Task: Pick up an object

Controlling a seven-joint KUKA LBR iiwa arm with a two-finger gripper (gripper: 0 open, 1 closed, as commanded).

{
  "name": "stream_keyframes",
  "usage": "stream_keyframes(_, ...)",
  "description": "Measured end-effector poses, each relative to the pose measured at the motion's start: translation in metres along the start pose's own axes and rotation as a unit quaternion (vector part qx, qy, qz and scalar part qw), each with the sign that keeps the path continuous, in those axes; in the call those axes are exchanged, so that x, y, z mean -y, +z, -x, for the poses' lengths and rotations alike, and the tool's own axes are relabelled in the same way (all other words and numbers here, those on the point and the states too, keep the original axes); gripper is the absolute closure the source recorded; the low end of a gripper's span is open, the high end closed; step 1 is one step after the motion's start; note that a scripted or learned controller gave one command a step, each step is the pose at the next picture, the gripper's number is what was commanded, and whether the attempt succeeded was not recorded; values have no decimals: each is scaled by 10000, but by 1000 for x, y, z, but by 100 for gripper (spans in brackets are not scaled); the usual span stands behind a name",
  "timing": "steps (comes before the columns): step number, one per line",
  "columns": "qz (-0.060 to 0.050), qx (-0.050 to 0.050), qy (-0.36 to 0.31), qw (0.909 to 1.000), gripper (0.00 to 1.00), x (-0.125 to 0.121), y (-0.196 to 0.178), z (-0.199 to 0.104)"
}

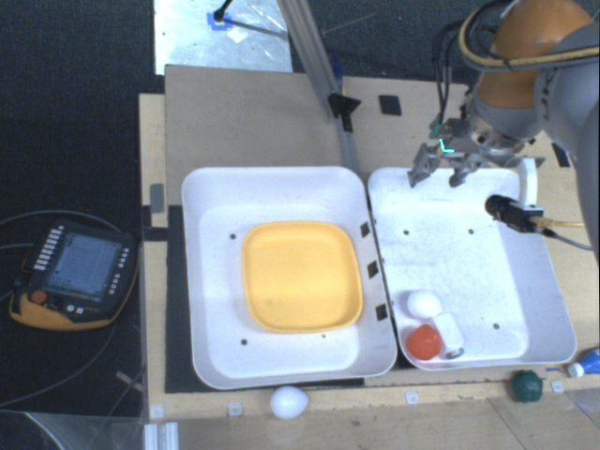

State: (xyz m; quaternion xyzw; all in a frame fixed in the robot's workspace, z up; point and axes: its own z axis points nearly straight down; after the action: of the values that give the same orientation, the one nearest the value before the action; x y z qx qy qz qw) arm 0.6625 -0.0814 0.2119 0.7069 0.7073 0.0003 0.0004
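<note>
Glossy yellow plastic plate (pixel 302 276)

The arm (pixel 553 54) ran off the picture's right and top edges. A blue item (pixel 583 367) near the surface's front right corner was cut by the right edge. The orange ball (pixel 424 343) was partly covered by a small white object (pixel 447 334), too small to identify.

Nothing here can be read. The handheld control pendant (pixel 73 279) at the left of the bench shows a lit screen and rows of keys, but the characters are too small and blurred to make out. The white bins (pixel 216 195) carry no legible print, and neither do the yellow plate (pixel 302 275) or the small objects (pixel 433 326) in the right bin's near corner.
</note>
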Motion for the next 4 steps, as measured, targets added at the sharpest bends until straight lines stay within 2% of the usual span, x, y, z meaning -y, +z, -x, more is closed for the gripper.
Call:
stream_keyframes(1, 0, 0, 0, 10000, 0, 0, 0, 0)
stream_keyframes(3, -23, -1, 4, 10000, 0, 19, 114, 0)
stream_keyframes(4, -1, 1, 3, 10000, 0, 18, 121, 0)
